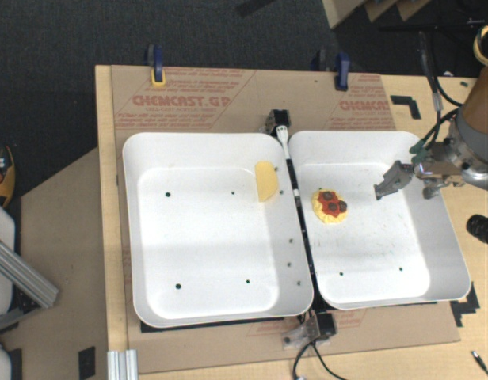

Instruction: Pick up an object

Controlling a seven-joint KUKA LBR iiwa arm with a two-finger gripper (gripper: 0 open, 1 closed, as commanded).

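Observation:
A small yellow toy with red and dark markings (329, 206) lies in the right bin (386, 287), near its left wall. A pale yellow slab-shaped object (266, 181) rests in the left bin (204, 244), against its right wall. My gripper (393, 180) hangs over the upper right part of the right bin, to the right of the yellow and red toy and apart from it. Nothing shows between its grey fingers.
The two bins sit side by side on a brown board (188, 93) held by blue clamps (156, 58). A black bracket (277, 120) stands at the back where the bins meet. Cables run along the arm at the right.

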